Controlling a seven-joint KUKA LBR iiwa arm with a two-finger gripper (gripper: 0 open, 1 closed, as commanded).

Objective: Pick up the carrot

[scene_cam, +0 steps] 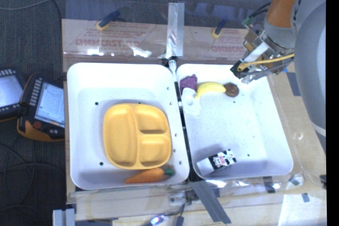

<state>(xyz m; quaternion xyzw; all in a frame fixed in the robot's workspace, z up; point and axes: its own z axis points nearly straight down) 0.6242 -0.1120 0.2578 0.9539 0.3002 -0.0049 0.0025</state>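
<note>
The orange carrot [147, 176] with its green top lies flat along the near wall of the left bin [85, 82], just in front of the yellow divided plate [139, 135]. My gripper [252, 69] hangs over the far right corner of the right bin [270, 129], far from the carrot and a little right of the banana. Nothing shows in its grasp.
In the right bin, a purple item [188, 82], a yellow banana [210, 88] and a brown round item [231, 90] lie along the far wall. A white object [190, 101] sits by the divider. A black and white toy [223, 159] lies near the front wall.
</note>
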